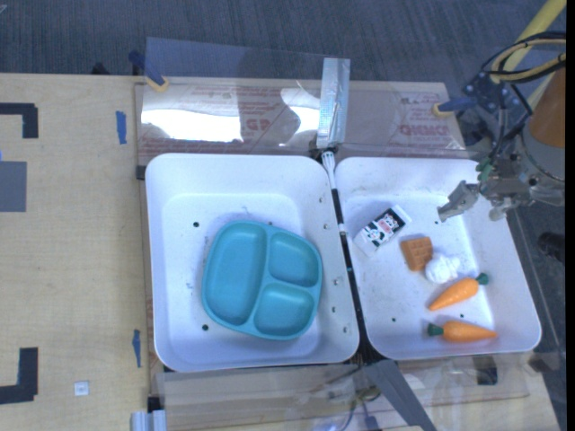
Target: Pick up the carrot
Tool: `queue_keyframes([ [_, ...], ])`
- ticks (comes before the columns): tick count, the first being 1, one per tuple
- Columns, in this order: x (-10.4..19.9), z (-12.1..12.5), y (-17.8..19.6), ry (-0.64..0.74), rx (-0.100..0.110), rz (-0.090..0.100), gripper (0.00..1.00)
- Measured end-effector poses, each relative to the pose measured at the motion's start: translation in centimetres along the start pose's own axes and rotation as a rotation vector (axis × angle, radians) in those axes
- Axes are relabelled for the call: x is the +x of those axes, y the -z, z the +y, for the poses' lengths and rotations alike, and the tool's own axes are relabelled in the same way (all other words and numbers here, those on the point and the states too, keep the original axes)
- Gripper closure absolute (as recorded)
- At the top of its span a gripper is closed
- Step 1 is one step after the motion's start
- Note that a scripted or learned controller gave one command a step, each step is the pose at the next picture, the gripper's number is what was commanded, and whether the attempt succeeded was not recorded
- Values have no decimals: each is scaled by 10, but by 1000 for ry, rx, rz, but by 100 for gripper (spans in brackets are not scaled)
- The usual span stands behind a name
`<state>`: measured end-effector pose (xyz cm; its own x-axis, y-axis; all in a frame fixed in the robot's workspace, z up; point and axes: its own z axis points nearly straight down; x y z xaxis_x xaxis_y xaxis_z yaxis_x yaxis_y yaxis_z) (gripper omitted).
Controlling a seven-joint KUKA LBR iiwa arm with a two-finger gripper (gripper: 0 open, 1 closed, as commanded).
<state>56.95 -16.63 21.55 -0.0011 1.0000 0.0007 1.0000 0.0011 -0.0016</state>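
You saw two orange plastic carrots in the right white bin (521, 268): the upper carrot (454, 292) slanted, green top toward the right rim; the lower carrot (465, 332) lay along the front rim, top leftward. A white lump (442, 268) touched the upper one. The end effector (474, 200) hovered released near the back-right corner.

Sitting in left bin (171, 196): teal divided plate (261, 279), tilting slightly. Lying in right bin (377, 317): small black-and-white carton (383, 227), orange-brown chunk (416, 252) just beside white lump (444, 268). Both bins resting side by side on table (63, 241).
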Motion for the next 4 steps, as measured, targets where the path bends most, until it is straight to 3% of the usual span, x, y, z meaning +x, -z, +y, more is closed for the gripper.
queue_keyframes([
  [1, -21, -55, -128, 115, -6, -3, 0],
  [2, -39, -85, -127, 110, -9, 9, 0],
  [3, -44, -85, -117, 106, -13, -2, 100],
  [4, -41, -85, -118, 110, -9, 4, 0],
])
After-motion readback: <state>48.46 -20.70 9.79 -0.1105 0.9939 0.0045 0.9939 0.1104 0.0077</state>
